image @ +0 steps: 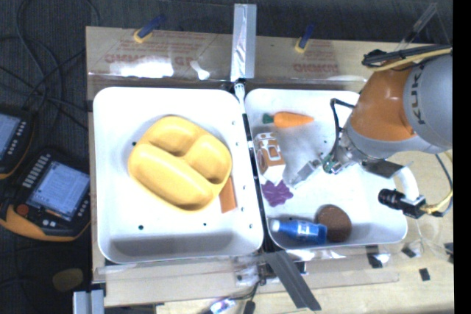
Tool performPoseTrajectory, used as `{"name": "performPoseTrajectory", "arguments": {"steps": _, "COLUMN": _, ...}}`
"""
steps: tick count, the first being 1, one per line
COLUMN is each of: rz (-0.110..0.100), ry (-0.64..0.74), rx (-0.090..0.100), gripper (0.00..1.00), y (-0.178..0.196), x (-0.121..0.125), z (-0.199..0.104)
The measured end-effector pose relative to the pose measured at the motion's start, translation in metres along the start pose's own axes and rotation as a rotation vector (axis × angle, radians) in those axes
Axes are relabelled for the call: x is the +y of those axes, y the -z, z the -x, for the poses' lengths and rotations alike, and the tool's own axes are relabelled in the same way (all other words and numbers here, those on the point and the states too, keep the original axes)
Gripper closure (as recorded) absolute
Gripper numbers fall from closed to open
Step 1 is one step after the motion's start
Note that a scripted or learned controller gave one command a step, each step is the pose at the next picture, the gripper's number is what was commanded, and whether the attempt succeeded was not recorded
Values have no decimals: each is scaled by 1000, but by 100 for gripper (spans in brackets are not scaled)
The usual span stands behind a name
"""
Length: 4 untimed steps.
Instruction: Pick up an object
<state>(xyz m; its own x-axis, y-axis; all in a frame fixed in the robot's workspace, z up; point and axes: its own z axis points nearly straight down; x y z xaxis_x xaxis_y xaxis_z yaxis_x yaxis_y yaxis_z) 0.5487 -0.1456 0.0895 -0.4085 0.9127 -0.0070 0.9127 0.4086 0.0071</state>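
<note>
Gripper (303, 173) position, camera view: low over the middle of the right bin (383, 232), reaching in from 3 o'clock. Its tip lies above bare bin floor — whether it is open or closed cannot be told from this angle, and nothing is seen in its grasp.

Candidate objects surround the tip. A purple grape cluster (277, 193) lies just beside it at 8 o'clock; a small printed box (269, 151) sits near at 10 o'clock; an orange carrot (292, 118) rests at 12 o'clock by the far wall. A blue bottle (300, 230) and a brown round object (333, 221) lie touching along the near wall at 6 o'clock.

Failure risks, judged from this pose: a closure here would likely meet bare floor. The grapes are small and low, so the grasp may slip. The box lies against the dividing wall, which restricts approach.

Surroundings: the left bin (110, 232) holds a large yellow object (180, 162) with an orange piece (228, 195) at its 4 o'clock — well apart, no obstruction.
</note>
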Motion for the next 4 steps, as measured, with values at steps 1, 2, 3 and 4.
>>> {"name": "performPoseTrajectory", "arguments": {"steps": 1, "rz": -1, "ry": -249, "rx": 2, "gripper": 0, "y": -2, "x": 99, "z": 30}}
{"name": "performPoseTrajectory", "arguments": {"steps": 2, "rz": 1, "ry": -432, "rx": 2, "gripper": 0, "y": -1, "x": 40, "z": -6}}
{"name": "performPoseTrajectory", "arguments": {"steps": 3, "rz": -43, "ry": -487, "rx": 14, "gripper": 0, "y": -6, "x": 107, "z": 39}}
{"name": "performPoseTrajectory", "arguments": {"steps": 4, "rz": -4, "ry": -623, "rx": 0, "gripper": 0, "y": -2, "x": 36, "z": 30}}
